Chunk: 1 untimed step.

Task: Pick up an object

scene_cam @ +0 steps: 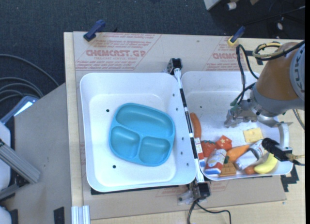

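1. Several toy foods crowd the right bin's (213,80) near corner — we judge them light, stiff, slippery plastic.
2. We favour the sausage (195,125) — pinch across its middle.
3. We cannot tell the gripper's (238,117) state.

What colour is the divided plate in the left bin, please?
Light blue; the divided plate shows clearly in the camera view.

Blue divided plate (141,134) in left bin (92,97); claw (236,118) over cluttered right bin (208,85).
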Available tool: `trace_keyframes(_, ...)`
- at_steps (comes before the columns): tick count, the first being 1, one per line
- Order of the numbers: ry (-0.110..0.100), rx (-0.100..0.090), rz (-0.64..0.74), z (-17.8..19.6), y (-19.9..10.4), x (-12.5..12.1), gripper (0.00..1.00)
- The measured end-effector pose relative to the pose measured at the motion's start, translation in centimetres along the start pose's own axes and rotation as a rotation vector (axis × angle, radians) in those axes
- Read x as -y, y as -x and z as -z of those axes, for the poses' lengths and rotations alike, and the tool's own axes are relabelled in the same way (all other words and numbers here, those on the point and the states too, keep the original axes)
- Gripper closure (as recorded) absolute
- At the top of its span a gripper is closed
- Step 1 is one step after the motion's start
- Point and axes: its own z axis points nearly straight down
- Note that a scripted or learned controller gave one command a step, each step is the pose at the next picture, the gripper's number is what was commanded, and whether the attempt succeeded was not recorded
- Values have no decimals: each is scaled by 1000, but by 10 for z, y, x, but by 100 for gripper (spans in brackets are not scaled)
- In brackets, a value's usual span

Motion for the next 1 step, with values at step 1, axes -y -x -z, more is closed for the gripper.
trace_keyframes(1,1,0,0,10,0,0,100)
